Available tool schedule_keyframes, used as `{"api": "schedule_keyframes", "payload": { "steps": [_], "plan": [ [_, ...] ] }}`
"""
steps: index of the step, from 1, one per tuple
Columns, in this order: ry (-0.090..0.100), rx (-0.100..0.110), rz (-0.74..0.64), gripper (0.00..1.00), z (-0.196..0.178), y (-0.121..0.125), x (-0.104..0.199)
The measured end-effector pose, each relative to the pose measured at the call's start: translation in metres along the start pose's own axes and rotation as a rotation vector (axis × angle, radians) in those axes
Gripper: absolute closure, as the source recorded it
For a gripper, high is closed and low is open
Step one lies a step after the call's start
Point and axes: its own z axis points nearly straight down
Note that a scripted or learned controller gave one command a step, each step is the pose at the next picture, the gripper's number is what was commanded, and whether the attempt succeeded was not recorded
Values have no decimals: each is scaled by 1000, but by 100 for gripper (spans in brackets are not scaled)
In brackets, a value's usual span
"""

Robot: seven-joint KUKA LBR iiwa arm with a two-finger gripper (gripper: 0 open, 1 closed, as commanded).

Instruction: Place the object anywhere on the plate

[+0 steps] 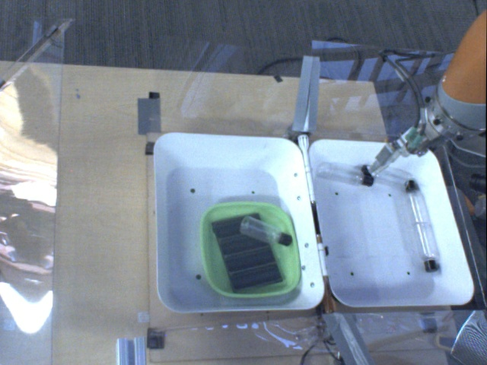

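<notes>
A green plate (210, 238) sits in the left bin (175, 204). On it lie a dark ridged block (245, 258) and a clear tube with a black cap (262, 230), the tube resting across the block's upper right. My gripper (376, 169) reaches down into the right bin (380, 265) from the upper right. Its tip is at the black-capped end of a second clear tube (340, 175), which lies flat near that bin's back left corner. The view does not show whether it is touching the tube.
A third clear tube (423, 226) lies lengthwise along the right bin's right side. A grey metal post (307, 93) stands behind the seam between the bins. Cables (396, 63) hang at the back right.
</notes>
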Motion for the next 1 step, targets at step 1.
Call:
{"api": "schedule_keyframes", "payload": {
  "steps": [1],
  "plan": [
    [-2, -1, -115, 0, 28, -3, -52]
  ]
}}
